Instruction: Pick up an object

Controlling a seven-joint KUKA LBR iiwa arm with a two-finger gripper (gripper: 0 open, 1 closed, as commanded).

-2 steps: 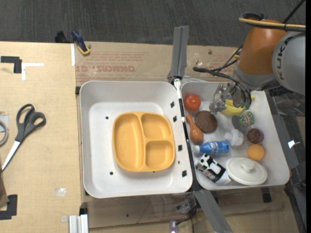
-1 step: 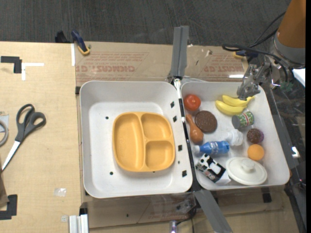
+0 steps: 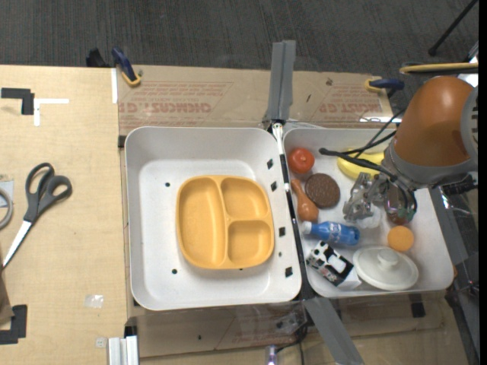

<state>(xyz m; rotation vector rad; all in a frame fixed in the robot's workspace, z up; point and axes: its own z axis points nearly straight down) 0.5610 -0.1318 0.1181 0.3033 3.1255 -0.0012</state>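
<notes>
Nothing lifted yet: tool (image 3: 373,196) sits low in the right white bin (image 3: 437,226), finger state indeterminate, just above the blue plastic bottle (image 3: 335,233). Grasp and lift remain.

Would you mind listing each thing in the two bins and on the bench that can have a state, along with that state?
Divided yellow plate: flat in the left bin.
Blue bottle: on its side in the right bin.
White lid: flat, knob up.
Scissors: closed, on the bench.
Tomato: loose near the bin's back corner.
Gripper: lowered among the right bin's objects.
</notes>
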